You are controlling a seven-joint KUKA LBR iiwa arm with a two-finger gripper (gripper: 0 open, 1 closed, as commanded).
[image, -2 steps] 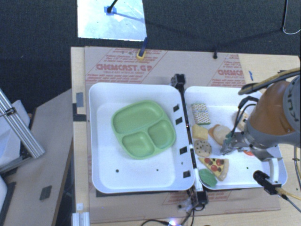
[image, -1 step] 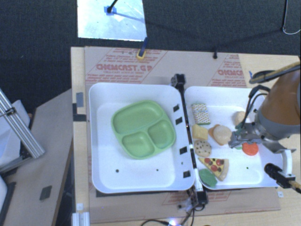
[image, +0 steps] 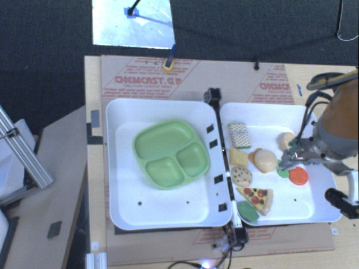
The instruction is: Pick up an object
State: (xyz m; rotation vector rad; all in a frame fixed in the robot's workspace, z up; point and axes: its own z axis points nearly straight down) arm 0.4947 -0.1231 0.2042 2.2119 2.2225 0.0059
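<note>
- A grey robot arm [image: 336,122] with an orange band reaches in from the right over the right-hand white bin [image: 291,112], its pincer [image: 287,160] low among the toy food.
- Whether the pincer's tips are apart or together cannot be told; the wrist hides them, and nothing can be seen gripped between them.
- Just beside the pincer lie a red disc [image: 298,176], a sliver of something green [image: 282,172] and a round bun [image: 265,160] to its left.
- A pale piece [image: 286,139] sits just above the pincer, near the bin's back half.
- Farther left in the same bin: a checked sandwich block [image: 239,135], a yellow wedge [image: 238,157], a speckled cookie [image: 242,176], a pizza slice [image: 256,198] and a green leaf-like piece [image: 247,212] at the front corner.
- The left-hand white bin [image: 123,206] holds a green divided plate [image: 170,154], well apart from the arm.
- Both bins rest on a cardboard sheet [image: 146,78] laid across the counter [image: 92,167].
</note>
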